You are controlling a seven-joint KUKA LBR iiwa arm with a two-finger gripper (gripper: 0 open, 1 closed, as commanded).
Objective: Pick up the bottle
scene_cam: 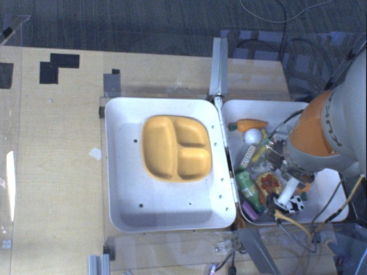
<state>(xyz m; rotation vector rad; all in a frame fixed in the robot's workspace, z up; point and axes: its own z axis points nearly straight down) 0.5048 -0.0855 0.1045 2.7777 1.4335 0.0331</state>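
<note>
Two bins: set side by side on the bench (pixel 57 171); left bin (pixel 123 211) carries a yellow divided tray (pixel 175 148); right bin (pixel 338 179) is crowded with small things.
Bottle: taken to be the green item (pixel 245 183) lying near the right bin's left wall; not lifted.
Gripper: lowered into the clutter (pixel 274 159); its state cannot be told; nothing is seen held.
Progress: judged early; grasp and lift are left to be done.
Neighbours: white ball (pixel 252 135), orange piece (pixel 252 124), red-and-yellow item (pixel 267 183) and purple item (pixel 250 211) are packed close by.
Edges: the shared wall leaves the bottle little side room.
Open room: found above, and over the left bin.
</note>
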